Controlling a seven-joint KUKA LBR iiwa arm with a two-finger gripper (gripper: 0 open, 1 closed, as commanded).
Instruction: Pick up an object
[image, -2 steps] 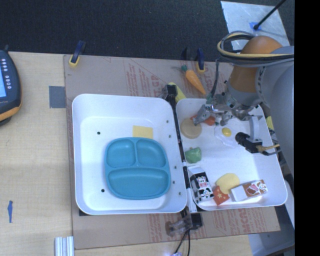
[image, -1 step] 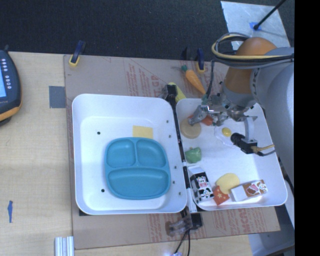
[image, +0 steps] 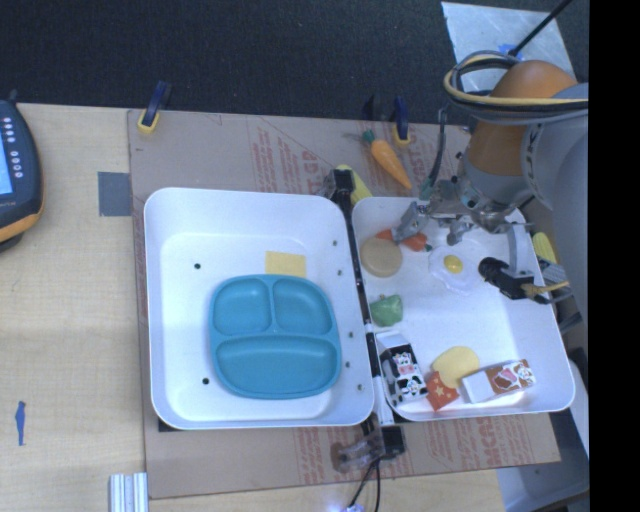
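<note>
Nearest the camera, the cartons (image: 497, 381) sat at the right bin's (image: 560, 345) lower edge, while the gripper (image: 432, 222) hung spread over an orange piece (image: 410, 240) upper centre, seemingly poised to grab it.

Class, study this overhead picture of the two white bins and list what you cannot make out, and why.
- Two-finger gripper, camera view: too small and cluttered to tell open from shut.
- Small red-orange item beneath it: partly covered by the fingers; identity unclear.
- Black-and-white patterned carton: print too small to read.
- Grey arm: cut off by the frame's right side.
</note>
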